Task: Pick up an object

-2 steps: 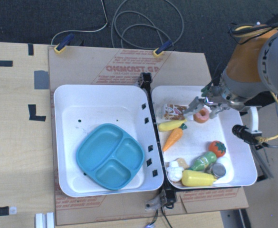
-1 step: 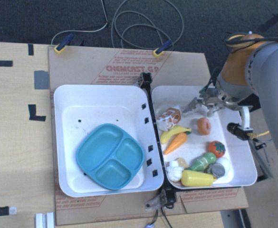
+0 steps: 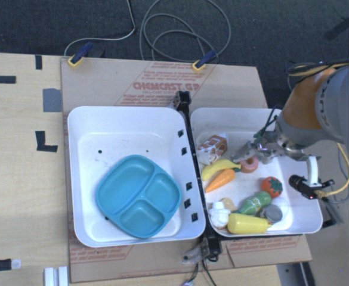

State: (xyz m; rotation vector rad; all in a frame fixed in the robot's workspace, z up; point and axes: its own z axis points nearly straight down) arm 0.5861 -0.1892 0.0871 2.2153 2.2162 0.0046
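Camera view, gripper (image 3: 250, 154) just above pink toy (image 3: 249, 165)

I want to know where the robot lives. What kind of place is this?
Probably a robot test lab, not a kitchen. The two white bins sit clamped on cardboard, loose cables trail behind, and the food, like the carrot, looks like plastic toys.

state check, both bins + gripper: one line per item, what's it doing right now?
gripper: low in the right bin, by the pink item; fingers unclear
blue divided plate: flat in the left bin
banana: lying on the carrot
carrot: lying flat
tomato: resting apart from the gripper
yellow pepper: on its side at the front wall
brown packet: resting near the divider
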